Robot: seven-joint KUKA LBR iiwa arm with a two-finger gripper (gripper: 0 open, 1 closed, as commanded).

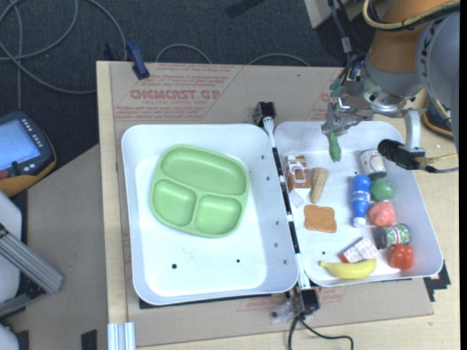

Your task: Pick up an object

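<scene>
My claw (337, 128) pinched a slim green object (334, 147), hanging upright over the right bin's (427, 232) back edge. A green divided plate (198, 189) lay in the left bin (139, 254). The desk's brown board (175, 92) read "CHEMCAST GP"; dark carpet and cables lay beyond.

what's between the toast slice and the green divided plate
In the camera view, bare white bin floor and the two bins' adjoining rims separate the toast slice from the green divided plate.
</scene>
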